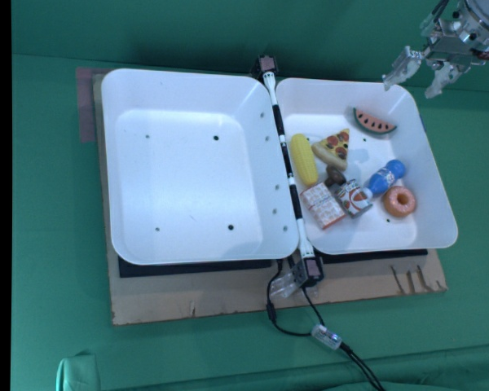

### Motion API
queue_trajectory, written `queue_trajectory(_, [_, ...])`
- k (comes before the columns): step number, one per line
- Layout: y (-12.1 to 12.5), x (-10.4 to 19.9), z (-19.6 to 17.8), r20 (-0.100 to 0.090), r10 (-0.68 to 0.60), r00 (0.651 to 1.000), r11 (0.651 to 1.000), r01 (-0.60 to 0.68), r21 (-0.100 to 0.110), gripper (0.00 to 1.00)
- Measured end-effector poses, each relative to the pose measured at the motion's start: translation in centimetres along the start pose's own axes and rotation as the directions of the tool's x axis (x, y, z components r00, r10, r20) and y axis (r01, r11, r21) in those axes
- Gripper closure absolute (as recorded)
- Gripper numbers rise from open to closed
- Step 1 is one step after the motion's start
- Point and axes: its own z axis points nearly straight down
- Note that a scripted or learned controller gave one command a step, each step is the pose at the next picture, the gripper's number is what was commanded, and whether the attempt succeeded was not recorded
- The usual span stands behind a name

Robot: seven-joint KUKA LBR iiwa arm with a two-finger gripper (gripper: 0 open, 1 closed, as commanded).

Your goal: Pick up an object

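My gripper (417, 76) hangs open above the far right corner of the right bin (428, 137), with nothing between its fingers. In that bin lie a watermelon slice (373, 121), a pizza slice (332, 147), a corn cob (303, 160), a blue bottle (385, 177), a pink donut (399, 202), a small carton (356, 197) and an orange-white box (323, 204). The watermelon slice lies closest to the gripper, below and left of it.
The left bin (147, 96) sits beside the right one, joined by a black-and-white divider rail (282, 145). Both rest on a cardboard sheet (187, 306) on green cloth. A cable (326, 332) trails off the front edge.
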Motion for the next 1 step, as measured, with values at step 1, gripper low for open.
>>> queue_trajectory(1, [-0.05,0.46,16.51,0.001,0.001,1.0,1.0,-0.001,-0.002,0.0])
